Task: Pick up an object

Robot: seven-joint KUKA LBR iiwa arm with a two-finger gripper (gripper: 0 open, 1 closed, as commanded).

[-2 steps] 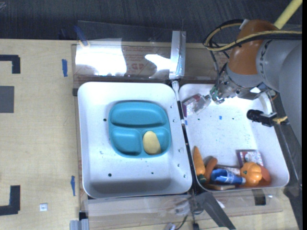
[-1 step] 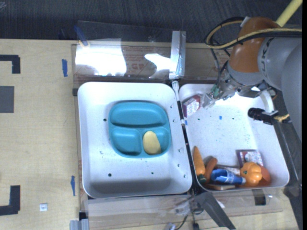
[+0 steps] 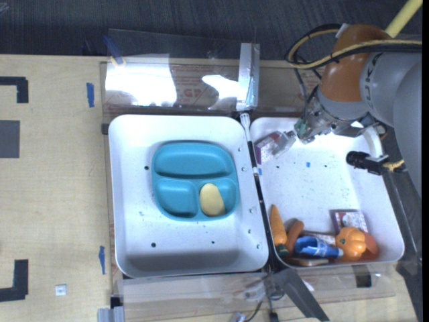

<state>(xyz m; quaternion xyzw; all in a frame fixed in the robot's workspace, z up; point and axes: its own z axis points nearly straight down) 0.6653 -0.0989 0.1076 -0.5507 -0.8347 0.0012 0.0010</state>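
My gripper hangs low over the far left corner of the right bin. Just to its left a small purple and grey packet lies against the bin's left wall, close to or touching the gripper tip; I cannot make out a grip on it. Along the near edge of the right bin sits a cluster: an orange carrot, a short orange piece, a blue tube, a round orange fruit and a purple packet.
In the left bin rests a blue divided tray with a yellow oval item in its near right compartment. A metal divider stands behind the bins. The arm covers the right bin's far right corner.
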